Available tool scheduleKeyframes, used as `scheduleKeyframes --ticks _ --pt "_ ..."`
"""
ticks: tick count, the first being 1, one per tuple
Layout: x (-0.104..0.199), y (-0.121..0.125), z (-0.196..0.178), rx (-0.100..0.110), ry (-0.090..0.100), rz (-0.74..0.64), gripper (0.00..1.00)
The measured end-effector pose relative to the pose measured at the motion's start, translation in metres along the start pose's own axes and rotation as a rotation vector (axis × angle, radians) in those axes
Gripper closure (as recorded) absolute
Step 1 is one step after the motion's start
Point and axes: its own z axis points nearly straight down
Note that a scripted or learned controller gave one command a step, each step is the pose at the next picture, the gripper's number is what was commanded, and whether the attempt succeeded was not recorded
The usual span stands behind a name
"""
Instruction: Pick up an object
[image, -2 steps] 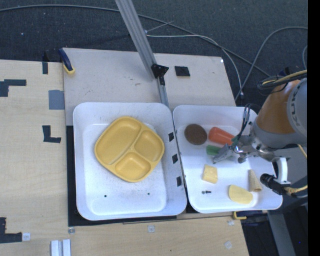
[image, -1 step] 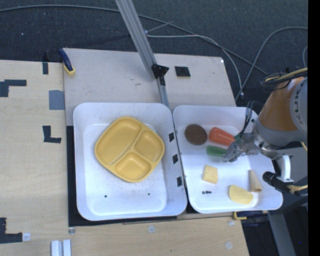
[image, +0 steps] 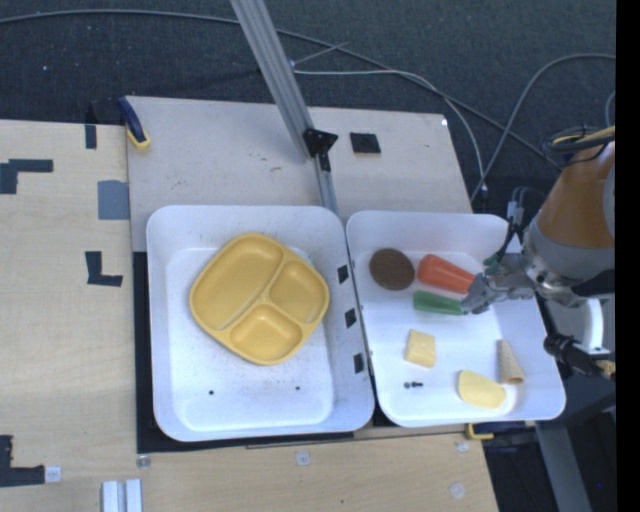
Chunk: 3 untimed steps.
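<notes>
Green bean (image: 437, 302) was the piece my next move hung on, as I judged it, since it lay closest to my gripper (image: 478, 298) in the right bin (image: 530, 400). The left bin (image: 180, 400) held a yellow divided plate (image: 260, 297), well apart from my reach. In my bin the orange carrot (image: 444, 272) lay just above the bean, almost touching it, with the brown round piece (image: 391, 268) to their left. Below sat a pale yellow block (image: 421, 349), a yellow wedge (image: 481, 390) and a small tan cone (image: 510, 362). The bean's long axis ran left to right, its right end meeting my fingertips. My fingers looked closed on that end, though the hold seemed shallow and might slip.
</notes>
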Motion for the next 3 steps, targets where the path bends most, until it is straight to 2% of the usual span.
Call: scheduleKeyframes --ticks 2,3 --pt "0.006 -0.004 -0.12 -0.004 -0.001 -0.002 1.0" --pt "0.061 0.012 -0.123 0.002 0.002 -0.007 1.0"
